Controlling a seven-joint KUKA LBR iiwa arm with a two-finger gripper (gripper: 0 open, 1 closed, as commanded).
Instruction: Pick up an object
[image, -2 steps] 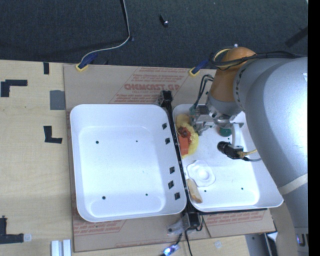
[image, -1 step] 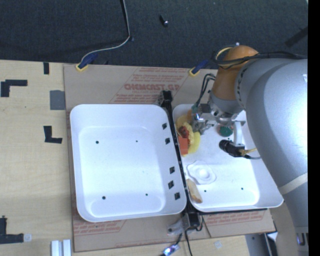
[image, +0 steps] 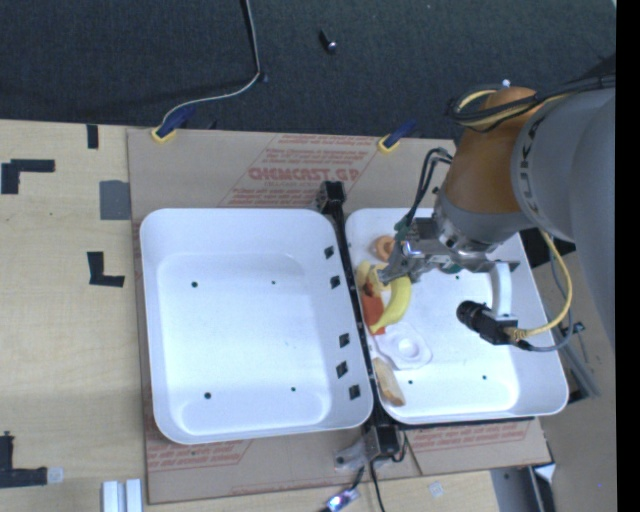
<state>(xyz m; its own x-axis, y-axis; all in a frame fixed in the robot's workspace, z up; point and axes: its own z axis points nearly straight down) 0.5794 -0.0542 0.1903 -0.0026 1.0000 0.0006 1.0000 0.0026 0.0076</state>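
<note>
Arm (image: 540, 160): reaches in from the right and hangs low over the right bin, wrist turned down toward the cluttered left side, where the pickings are.

Left bin (image: 170, 300): bare white floor; it sits flush against its neighbour, apparently as the other half of the pair.

Right bin (image: 500, 395): holds all the objects, bunched along its left wall by the black divider, so the arm has to work close to that edge.

Gripper (image: 405, 258): poised at the top of the pile, just above the banana's upper end. Whether the claw is spread or closed cannot be told; the wrist body hides the tips from this angle. Nothing can be seen between them, so no hold is claimed.

Banana (image: 399, 300): the likely target, yellow and curved, lying lengthwise beside the left wall directly below the gripper, touching the red piece.

Red piece (image: 373, 305): wedged between banana and wall, partly under the yellow; crowding may make a clean pinch hard.

White lid (image: 406, 350): a pale, flat, round thing just below the banana, low against the floor and hard to grasp.

Brown item (image: 388, 382): lies near the bin's lower left corner, apart from the gripper.

Orange ring (image: 382, 246): small, at the pile's top, just left of the gripper.

Stage: the approach, by the look of it; the pick is not yet made.
</note>
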